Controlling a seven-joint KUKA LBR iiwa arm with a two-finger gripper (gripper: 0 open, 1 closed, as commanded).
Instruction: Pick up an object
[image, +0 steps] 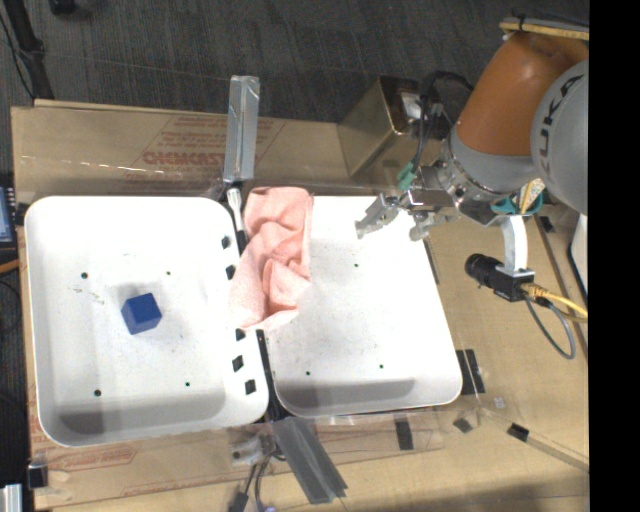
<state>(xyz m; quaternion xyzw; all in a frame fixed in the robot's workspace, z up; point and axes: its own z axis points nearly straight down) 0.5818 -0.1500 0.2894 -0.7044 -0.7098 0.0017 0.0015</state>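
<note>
I see a small blue cube (142, 312) — solid, sharp-edged — on the floor of the left bin (60, 225), well left of the crumpled pink cloth (275, 258) draped over the divider. My claw (392, 220) hovers right of the cloth — fingers spread, holding nothing.

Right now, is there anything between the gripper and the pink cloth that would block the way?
Nothing visible does. The gripper hangs over the back edge of the right bin, and the pink cloth lies over that bin's left wall, draped across the divide. Between them is bare bin floor. The blue cube sits apart in the left bin.
</note>
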